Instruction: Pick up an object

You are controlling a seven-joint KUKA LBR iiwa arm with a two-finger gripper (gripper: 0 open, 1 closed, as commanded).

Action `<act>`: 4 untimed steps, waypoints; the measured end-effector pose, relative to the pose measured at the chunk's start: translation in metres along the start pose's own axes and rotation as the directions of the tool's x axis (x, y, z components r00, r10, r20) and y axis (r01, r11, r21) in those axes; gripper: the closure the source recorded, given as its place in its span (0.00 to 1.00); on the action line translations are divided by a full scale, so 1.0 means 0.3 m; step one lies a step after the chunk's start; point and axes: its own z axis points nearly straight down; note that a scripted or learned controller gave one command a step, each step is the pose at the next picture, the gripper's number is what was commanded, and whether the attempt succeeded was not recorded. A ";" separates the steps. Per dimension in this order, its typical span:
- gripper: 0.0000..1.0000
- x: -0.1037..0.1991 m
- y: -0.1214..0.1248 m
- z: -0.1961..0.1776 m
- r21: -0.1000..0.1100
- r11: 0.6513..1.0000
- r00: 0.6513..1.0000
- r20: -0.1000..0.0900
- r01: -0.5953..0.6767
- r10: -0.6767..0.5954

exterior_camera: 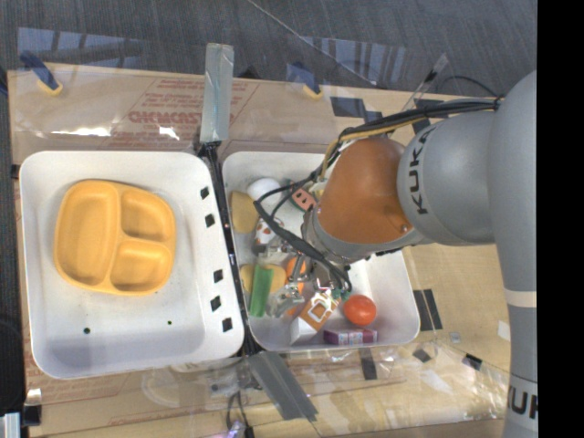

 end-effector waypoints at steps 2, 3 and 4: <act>0.00 -0.008 0.002 -0.038 0.001 1.000 1.000 0.005 0.008 -0.008; 0.00 0.097 0.006 -0.001 0.000 0.993 0.993 0.002 -0.120 0.120; 1.00 0.087 0.007 -0.039 0.001 0.993 0.993 0.010 -0.115 0.115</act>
